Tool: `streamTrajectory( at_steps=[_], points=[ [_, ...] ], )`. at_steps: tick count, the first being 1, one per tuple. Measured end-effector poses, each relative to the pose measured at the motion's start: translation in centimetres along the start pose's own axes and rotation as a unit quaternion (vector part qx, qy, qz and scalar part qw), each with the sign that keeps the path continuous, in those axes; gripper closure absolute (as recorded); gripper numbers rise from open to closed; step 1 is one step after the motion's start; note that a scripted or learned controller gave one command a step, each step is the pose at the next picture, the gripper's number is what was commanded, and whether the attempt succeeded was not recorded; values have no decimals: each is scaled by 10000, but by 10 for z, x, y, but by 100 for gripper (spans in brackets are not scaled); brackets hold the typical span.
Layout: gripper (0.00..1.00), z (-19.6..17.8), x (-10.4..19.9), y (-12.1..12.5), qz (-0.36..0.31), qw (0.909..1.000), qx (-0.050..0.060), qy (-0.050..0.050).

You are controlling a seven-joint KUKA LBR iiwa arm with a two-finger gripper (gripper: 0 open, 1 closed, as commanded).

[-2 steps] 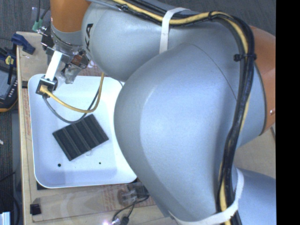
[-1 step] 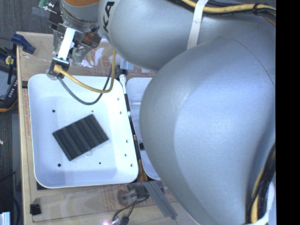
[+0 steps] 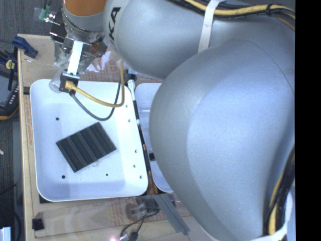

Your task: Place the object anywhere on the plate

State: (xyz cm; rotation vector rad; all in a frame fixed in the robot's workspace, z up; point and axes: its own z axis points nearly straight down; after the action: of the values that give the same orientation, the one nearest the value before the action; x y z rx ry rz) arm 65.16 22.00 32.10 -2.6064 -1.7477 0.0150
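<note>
A dark grey ribbed plate [image 3: 86,146] lies flat and slightly askew in the left white bin [image 3: 45,185], nearer its front. My gripper [image 3: 72,51] hangs below the orange wrist band, over the far left corner of that bin and well behind the plate. The wrist and its fittings hide the fingertips, and I cannot make out any object at the gripper. Nothing rests on the plate.
The grey arm covers most of the right bin [image 3: 145,97], leaving a strip of its left side showing. A reddish-white scrap [image 3: 104,60] lies on the bench behind the bins. Blue clamps [image 3: 24,45] sit at the bench's far left corner.
</note>
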Motion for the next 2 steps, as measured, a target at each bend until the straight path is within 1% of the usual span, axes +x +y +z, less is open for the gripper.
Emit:
streamTrajectory(
  at_steps=[2],
  points=[
    [100,-11,5,-2,-75,9999,61,-47]
  ],
)
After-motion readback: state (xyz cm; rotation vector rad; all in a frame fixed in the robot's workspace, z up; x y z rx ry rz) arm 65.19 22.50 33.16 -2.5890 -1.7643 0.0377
